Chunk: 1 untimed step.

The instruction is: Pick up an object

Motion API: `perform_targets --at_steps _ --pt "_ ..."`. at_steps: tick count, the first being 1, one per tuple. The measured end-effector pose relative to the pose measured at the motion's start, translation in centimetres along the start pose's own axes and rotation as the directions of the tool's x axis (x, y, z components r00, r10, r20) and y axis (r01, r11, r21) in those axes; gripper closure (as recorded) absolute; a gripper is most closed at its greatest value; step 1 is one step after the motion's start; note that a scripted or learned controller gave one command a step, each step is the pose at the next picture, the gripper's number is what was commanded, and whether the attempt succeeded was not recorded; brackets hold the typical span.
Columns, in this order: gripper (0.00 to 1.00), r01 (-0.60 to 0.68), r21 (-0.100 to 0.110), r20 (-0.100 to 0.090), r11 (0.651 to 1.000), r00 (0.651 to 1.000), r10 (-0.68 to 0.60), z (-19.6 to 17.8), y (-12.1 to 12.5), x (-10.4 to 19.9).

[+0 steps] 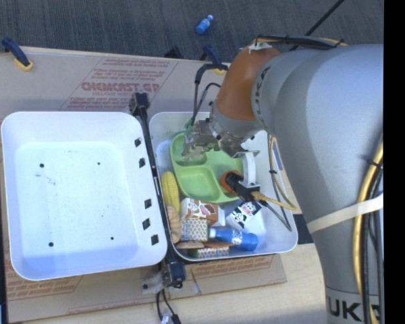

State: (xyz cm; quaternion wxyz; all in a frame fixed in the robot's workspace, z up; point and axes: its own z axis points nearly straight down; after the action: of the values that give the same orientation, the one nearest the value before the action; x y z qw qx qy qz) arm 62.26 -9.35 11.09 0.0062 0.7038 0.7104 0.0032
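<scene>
Lime-green tray (204,181), yellow corn cob (169,189), blue bottle (233,238), black-and-white cow-patterned carton (244,214), white bins (74,258).

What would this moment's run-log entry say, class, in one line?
arm: reaching into right bin | gripper: over green tray | corn cob, blue bottle: lying in bin | left bin: beside it

it looked like a robotics lab: a grey industrial arm (324,147) stood over two shallow white plastic bins (13,201) on clamped brown cardboard (121,79), cables trailing.
</scene>
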Motion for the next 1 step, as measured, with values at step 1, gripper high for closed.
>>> perform_targets --at_steps 1 --pt "0.0 0.0 -0.004 0.001 1.0 1.0 0.0 -0.19 0.11 -0.04"
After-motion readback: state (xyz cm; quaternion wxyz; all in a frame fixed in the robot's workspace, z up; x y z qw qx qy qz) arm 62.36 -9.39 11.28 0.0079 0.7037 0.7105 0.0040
